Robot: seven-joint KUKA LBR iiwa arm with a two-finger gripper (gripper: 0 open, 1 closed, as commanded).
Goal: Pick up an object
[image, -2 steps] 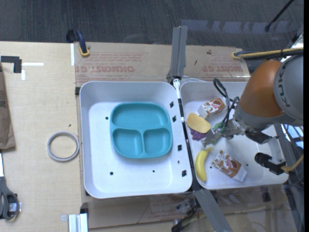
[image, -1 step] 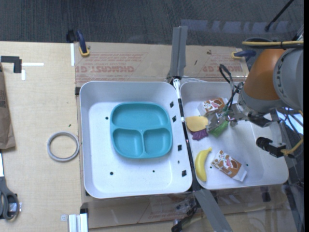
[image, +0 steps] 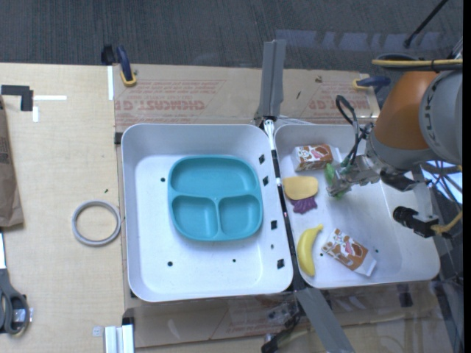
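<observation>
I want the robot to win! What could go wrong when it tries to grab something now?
The gripper hangs in the right bin close to several things bunched together: a yellow chip-shaped toy, a purple piece and a snack packet. It might nudge them apart or catch two at once. The packet looks flat, so the fingers could slide off. Also, those things lie near the bin's left wall, which might block the gripper.

Tray point(image: 216, 197) in left bin point(image: 140, 219); banana point(image: 308, 249) in right bin point(image: 397, 256).

Even, bright overhead light fills the scene, with soft shadows. The white bins point(image: 140, 219) look mildly washed out. Focus is slightly soft throughout.
</observation>
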